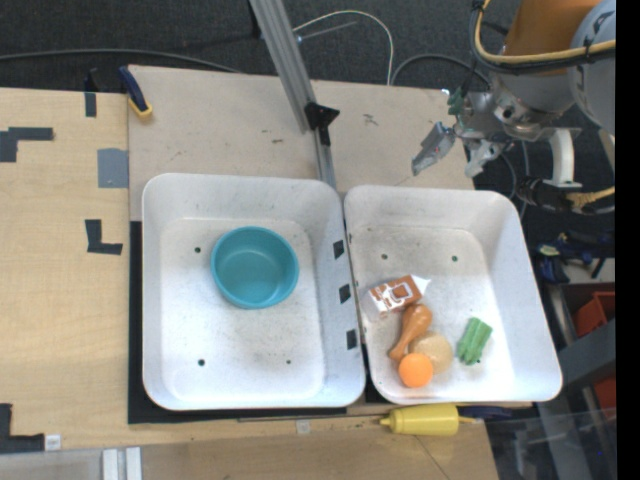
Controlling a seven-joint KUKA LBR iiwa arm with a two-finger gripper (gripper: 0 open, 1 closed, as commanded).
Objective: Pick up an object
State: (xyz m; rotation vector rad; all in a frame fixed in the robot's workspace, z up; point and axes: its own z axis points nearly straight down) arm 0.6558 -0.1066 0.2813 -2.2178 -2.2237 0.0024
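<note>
My gripper hangs at the upper right, above the bench just behind the far rim of the right bin. Its fingers stand apart with nothing between them, so it is open. In the near half of the right bin lie an orange-and-white packet, a brown drumstick-shaped toy, an orange ball, a pale round piece and a green block. A teal bowl sits upright in the left bin.
A yellow bottle lies on the bench just outside the right bin's front rim. A slanted grey metal bar comes down to the gap between the bins. Cables trail behind the bins by the arm.
</note>
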